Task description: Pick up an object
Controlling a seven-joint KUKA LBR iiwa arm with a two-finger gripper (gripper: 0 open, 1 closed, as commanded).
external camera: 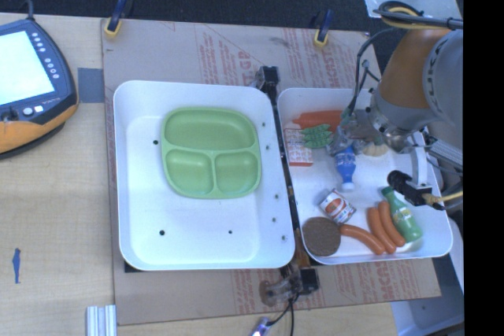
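The gripper (352, 139) – grip state unclear – hangs low in the crowded right bin (441, 244), back wall just beyond it; a blue-white bottle (345, 168) lies just beneath.

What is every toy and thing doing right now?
Green divided plate: upright, in the left bin.
Carrot: lying flat in the right bin.
Blue bottle: lying down.
Small can: on its side.
Sausages: lying together.
Green bottle: lying down.
Gripper: low over the right bin.
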